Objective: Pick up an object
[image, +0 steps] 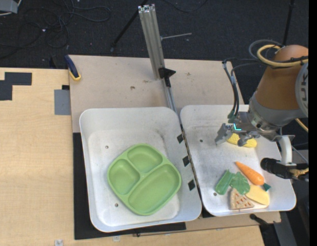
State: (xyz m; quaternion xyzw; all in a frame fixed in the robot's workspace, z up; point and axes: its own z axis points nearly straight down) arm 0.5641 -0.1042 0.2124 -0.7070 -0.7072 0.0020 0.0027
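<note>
Gripper (234, 136), fingers spread apart, sits over the yellow toy (243, 141) near the right bin's (210, 199) back edge; centre before clamping.

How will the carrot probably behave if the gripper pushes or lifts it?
The carrot looks like stiff moulded plastic, so probably light and rigid. Its round, tapered body may roll or pivot when pushed. It lies against the green toy, so a push could shift both.

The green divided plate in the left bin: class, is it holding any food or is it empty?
Empty. The green divided plate lies flat in the left bin, and all three compartments show only bare green.
</note>
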